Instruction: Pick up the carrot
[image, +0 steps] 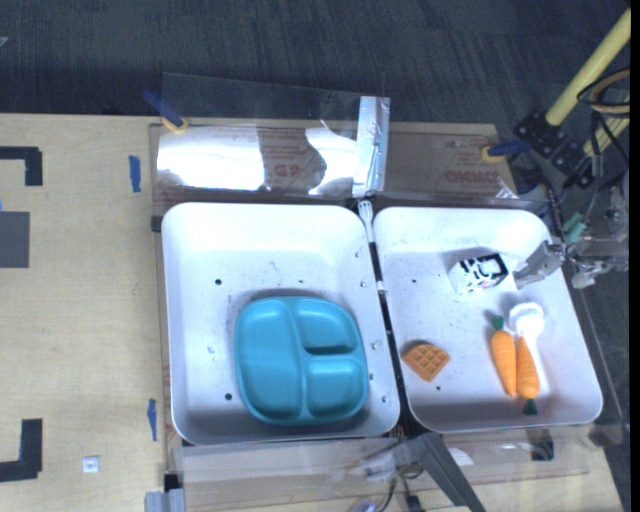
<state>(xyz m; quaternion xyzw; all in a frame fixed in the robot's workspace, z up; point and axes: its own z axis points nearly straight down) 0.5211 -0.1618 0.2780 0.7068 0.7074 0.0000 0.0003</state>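
Grey metallic gripper (548, 258) at right edge, thin cables trailing

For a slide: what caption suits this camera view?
Carrot lies in the right bin beside a waffle; gripper hovers nearby.

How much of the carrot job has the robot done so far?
Nothing looks done yet: the carrot lies on the floor of the right bin, beside a white-headed toy. The tool sits near the bin's upper right edge, apart from the carrot. Reaching, gripping and lifting are all left.
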